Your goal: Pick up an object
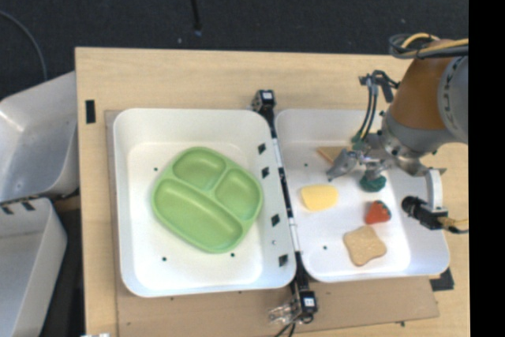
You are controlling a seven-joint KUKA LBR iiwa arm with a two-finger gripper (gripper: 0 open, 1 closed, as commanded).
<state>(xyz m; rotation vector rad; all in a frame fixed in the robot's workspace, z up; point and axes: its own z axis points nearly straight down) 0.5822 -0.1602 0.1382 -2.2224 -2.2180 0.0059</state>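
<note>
Hovering: gripper (357, 163) low in right bin (316, 249), just above yellow piece (319, 197)
Grip: cannot tell
Left bin (126, 264): green plate (207, 199)

Just one fixed cam here, mounted up above the bench (237, 79) and looking down at a slant. It's pulled back enough to fit both white bins, left bin (126, 249) and right bin (316, 130), plus dark floor beyond the far edge. The arm (426, 102) pokes in from the right side.
</note>
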